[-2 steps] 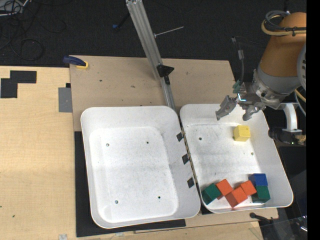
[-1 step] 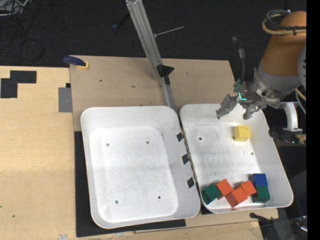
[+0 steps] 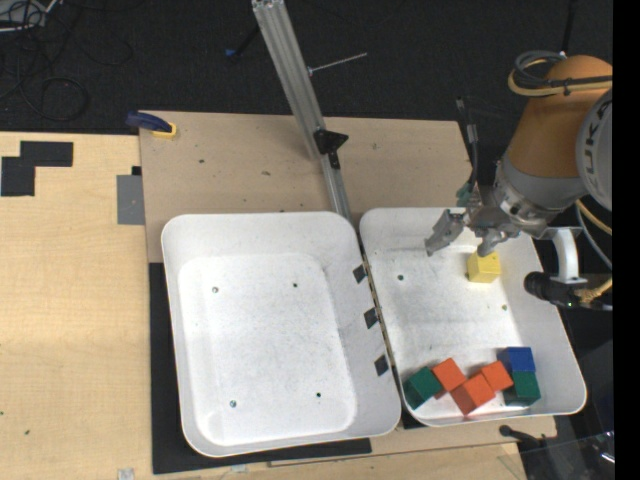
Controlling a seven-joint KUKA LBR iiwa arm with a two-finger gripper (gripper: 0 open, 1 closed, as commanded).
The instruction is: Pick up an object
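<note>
Blocks (image 3: 478,380) below, hand (image 3: 468,237) open above.

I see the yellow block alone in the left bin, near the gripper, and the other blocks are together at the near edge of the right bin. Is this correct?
Not quite. The camera view shows the yellow block in the right bin, not the left one. The rest is right: it sits alone near the gripper, and the other blocks are together at the near edge of the right bin.
</note>
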